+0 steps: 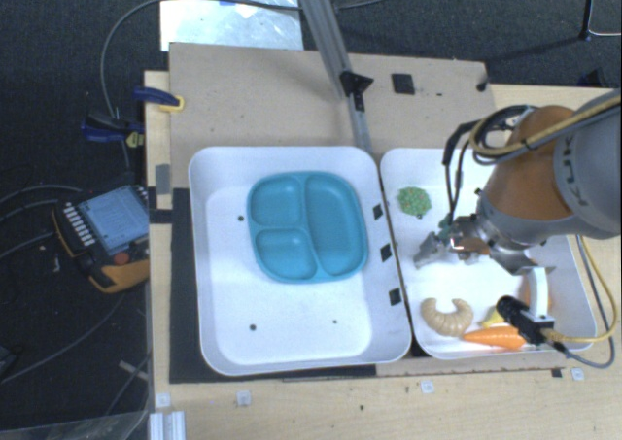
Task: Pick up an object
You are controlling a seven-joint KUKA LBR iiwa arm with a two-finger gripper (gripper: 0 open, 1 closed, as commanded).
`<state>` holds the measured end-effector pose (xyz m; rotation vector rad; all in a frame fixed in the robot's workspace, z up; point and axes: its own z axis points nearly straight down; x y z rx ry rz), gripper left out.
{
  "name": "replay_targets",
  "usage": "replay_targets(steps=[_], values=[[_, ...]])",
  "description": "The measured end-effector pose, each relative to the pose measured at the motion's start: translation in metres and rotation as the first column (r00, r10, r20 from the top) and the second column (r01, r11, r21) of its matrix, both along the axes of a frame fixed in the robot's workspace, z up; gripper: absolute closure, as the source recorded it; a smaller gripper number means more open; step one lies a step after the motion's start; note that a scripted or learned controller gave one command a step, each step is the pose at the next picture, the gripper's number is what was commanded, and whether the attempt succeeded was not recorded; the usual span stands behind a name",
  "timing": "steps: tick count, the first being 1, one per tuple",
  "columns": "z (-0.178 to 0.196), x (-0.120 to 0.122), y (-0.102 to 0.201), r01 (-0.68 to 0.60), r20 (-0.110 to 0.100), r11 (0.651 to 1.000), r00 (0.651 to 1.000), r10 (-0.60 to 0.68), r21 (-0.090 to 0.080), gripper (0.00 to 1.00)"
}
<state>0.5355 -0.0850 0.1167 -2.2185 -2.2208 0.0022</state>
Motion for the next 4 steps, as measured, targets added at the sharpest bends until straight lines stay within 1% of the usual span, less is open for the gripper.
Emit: replay_targets(steps=[1, 2, 3, 4], values=[[0.014, 0.001, 0.000, 0.000, 0.005, 1.000, 1.000, 0.000, -0.001, 1.00], [0.077, 0.001, 0.002, -0.003, 0.010, 1.000, 1.000, 0.004, -0.002, 1.00], [0.123, 0.006, -0.003, -0.003, 0.010, 1.000, 1.000, 0.003, -0.002, 1.00], [0.155, 0.007, -0.003, -0.004, 0.008, 1.000, 1.000, 0.004, -0.002, 1.00]])
